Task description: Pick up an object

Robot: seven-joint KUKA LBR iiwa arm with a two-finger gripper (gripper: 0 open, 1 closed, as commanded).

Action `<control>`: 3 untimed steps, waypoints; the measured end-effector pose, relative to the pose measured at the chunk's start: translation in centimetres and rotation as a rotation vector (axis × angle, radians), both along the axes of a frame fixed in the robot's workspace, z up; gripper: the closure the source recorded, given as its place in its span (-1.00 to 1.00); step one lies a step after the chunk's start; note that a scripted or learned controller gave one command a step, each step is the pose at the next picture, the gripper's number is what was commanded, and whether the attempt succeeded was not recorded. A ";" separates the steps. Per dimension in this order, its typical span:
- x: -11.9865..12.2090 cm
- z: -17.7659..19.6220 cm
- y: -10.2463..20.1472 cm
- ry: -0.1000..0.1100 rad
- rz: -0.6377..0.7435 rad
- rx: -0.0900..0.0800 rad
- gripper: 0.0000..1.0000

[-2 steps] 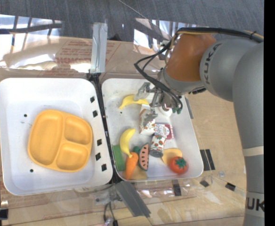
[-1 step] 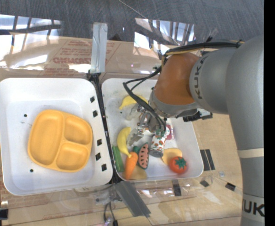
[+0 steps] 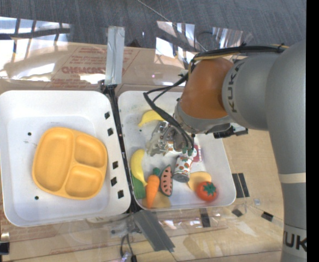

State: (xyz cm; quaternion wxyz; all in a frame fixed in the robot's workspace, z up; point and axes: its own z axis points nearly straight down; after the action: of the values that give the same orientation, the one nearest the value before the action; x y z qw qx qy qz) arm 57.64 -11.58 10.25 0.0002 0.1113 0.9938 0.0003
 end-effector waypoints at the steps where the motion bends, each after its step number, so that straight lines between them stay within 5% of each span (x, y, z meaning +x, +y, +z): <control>1: 1.1 5.1 -5.5 -0.004 0.471 -0.003 1.00; 2: 1.1 5.0 -5.4 -0.003 0.472 -0.002 -1.00; 3: 0.1 -1.2 -1.5 0.001 0.401 0.002 -1.00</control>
State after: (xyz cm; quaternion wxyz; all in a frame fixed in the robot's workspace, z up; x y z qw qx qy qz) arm 57.70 -13.06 9.06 -0.0006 -0.0887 0.9961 0.0010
